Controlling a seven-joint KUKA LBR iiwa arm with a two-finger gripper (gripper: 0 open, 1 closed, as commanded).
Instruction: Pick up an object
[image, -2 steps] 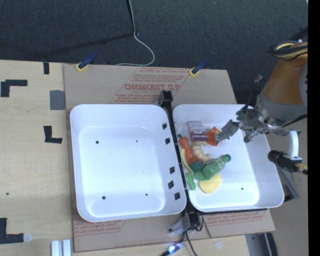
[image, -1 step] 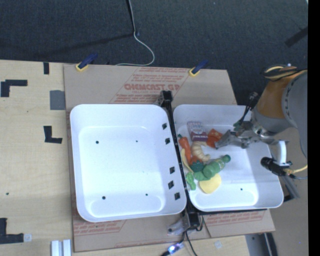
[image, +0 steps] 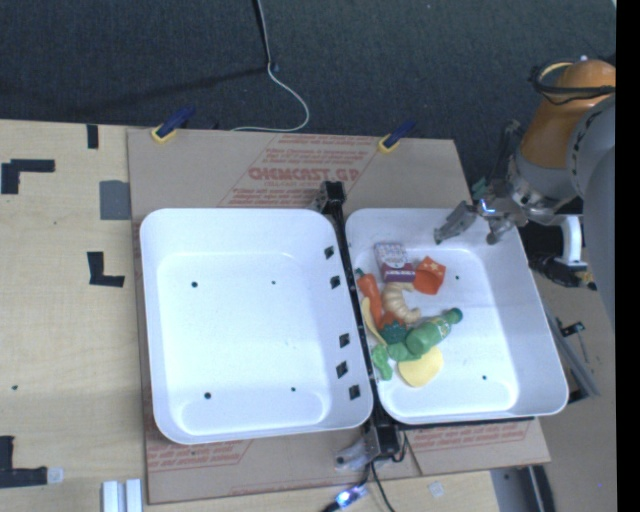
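My arm (image: 560, 120) is cut off at the right edge, so just the orange band and grey wrist show, and the toys in the right bin (image: 500, 330) are heaped so closely that some blur into one another. My hand (image: 474, 222) hangs over that bin's far right corner with its two fingers spread wide and nothing between them. The pile lies well apart from it, against the bin's left wall: a small pink-and-white packet (image: 392, 258) at the far end, a red-orange block (image: 429, 276) just beside it, an orange carrot (image: 369, 288) along the wall, a pale tan piece (image: 397, 300), a green bottle (image: 434, 331) lying on its side, a dark green lump (image: 396, 349) and a yellow piece (image: 421, 369) nearest the camera. The left bin (image: 240, 320) sits touching the right one on a cardboard sheet (image: 300, 170) on the desk (image: 60, 300). A white cable (image: 285, 85) loops behind.
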